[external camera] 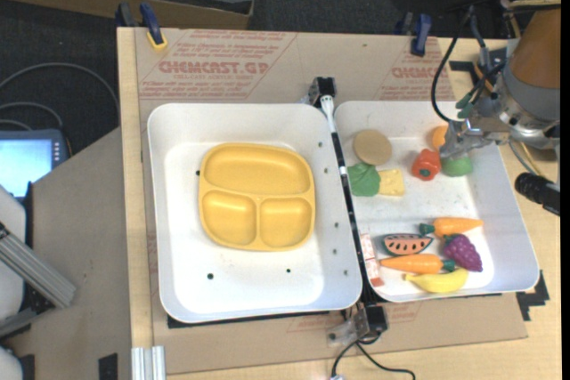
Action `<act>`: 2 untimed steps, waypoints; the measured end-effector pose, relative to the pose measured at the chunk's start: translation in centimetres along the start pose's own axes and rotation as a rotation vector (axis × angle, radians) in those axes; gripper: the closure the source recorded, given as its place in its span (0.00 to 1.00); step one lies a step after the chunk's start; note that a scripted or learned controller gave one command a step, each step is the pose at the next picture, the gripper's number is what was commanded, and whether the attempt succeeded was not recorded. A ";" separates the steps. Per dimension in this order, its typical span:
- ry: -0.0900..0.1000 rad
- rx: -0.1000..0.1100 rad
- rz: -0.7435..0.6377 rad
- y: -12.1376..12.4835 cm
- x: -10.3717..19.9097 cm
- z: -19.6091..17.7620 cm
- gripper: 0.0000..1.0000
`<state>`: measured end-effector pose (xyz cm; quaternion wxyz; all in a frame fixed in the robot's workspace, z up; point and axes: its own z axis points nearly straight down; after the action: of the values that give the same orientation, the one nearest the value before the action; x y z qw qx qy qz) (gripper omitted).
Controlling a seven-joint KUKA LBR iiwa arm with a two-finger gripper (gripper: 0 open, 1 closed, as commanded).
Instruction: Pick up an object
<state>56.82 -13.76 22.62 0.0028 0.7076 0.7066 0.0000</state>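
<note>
Right now the fingers point(463, 141) sit low in the upper right of the frame, over the far corner of the right bin point(525, 258), though whether they are apart or together I cannot tell. Directly beneath them lies a green toy point(458, 163), touching or nearly so, with a red pepper point(427, 165) just to its left and an orange piece point(436, 136) just beside. Roundish, the green toy shows no clear long axis or heading.
</note>
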 end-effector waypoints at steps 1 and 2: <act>0.001 0.001 -0.002 -0.1 0.1 -0.1 0.00; 0.000 0.002 0.001 4.3 -5.5 10.7 0.00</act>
<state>61.11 -19.34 11.97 0.0023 0.7079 0.7063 -0.0006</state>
